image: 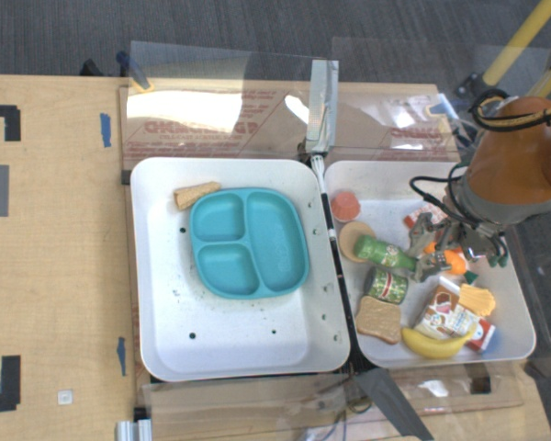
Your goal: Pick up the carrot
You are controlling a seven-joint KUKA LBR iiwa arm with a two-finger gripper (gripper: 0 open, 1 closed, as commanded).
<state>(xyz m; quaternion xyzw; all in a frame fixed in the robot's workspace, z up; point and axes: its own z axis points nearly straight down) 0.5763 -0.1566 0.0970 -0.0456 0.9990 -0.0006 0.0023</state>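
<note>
Grey carpet frames your table (46, 246), and both white bins sit side by side on it. Your pincer (452, 251) is down in the right bin (519, 333), low among the clutter, with dark cables looping off the wrist. How far it is spread, and whether anything sits in it, you cannot tell from up here; the wrist and wiring cover that spot. Right against it glows a small orange piece, the carrot (455, 259) by the look of it, tucked near the bin's right side. Reaching straight down makes sense, because the toys are packed tight and a slanted approach would plough through them.

Look around it now: a yellow cheese wedge (478, 299) just below, a juice carton (446, 320) beside that, a banana (432, 344) along the near edge. Leftward lie a green bottle (384, 253), a green can (387, 286) and a bread slice (378, 320). Those neighbours crowd the carrot, so a clean lift looks tricky. Over in the left bin (165, 338), a blue divided plate (250, 243) and a cracker (196, 194) stay well apart.
</note>
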